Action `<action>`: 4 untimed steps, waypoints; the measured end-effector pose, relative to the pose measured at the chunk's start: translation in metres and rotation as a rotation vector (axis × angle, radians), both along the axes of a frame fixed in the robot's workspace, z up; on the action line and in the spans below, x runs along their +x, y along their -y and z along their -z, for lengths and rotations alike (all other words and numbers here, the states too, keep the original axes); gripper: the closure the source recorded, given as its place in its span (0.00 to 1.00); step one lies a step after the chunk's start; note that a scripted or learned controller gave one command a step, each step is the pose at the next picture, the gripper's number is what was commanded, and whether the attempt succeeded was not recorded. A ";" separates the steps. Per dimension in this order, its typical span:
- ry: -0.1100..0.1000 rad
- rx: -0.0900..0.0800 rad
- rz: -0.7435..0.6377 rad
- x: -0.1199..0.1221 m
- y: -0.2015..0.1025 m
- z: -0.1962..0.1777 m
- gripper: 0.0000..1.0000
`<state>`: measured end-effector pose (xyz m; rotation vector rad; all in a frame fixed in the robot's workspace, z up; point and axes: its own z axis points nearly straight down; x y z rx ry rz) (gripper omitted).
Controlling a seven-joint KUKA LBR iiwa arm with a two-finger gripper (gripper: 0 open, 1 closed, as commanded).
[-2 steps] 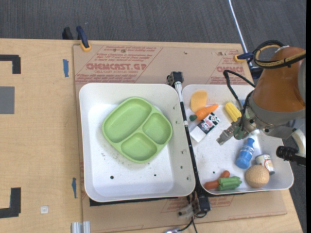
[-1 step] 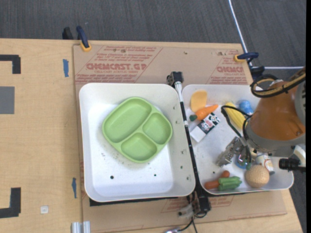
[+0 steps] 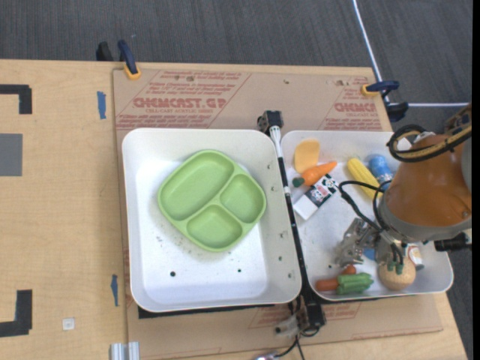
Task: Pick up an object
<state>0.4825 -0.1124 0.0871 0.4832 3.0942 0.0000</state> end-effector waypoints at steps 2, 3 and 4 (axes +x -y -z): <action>0.001 -0.004 -0.775 0.006 0.000 0.000 1.00; -0.002 -0.008 -1.024 0.025 0.044 0.001 1.00; -0.002 -0.007 -1.345 0.084 0.004 -0.056 1.00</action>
